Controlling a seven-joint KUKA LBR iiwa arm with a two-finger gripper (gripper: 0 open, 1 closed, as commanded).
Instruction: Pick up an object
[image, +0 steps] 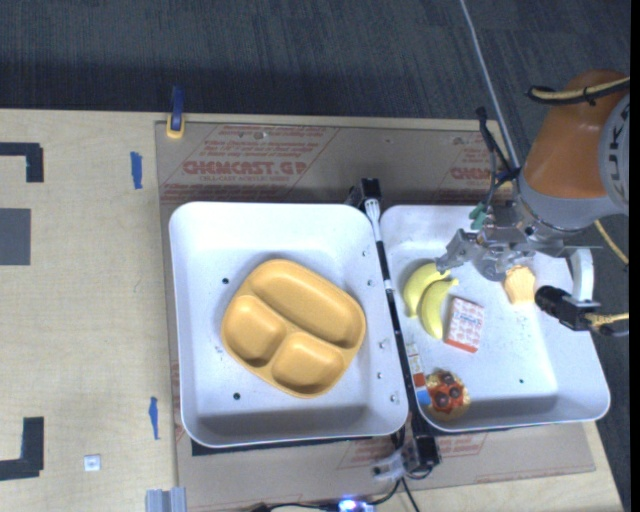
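The grey two-finger gripper (492, 250) is seen over the right white bin (560, 400), near two yellow plastic bananas (428, 295); whether its jaws are open cannot be told.

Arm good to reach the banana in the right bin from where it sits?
Probably yes. The hand hangs over the right bin, just right of the banana. Nothing lies on top of the banana; the small carton sits beside it.

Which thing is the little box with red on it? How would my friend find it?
Look in the right bin, the one under the robot arm. Just right of the yellow bananas lies the small box. It's flat and rectangular, white with red print, unlike the curved bananas or the round, colourful toy below it.
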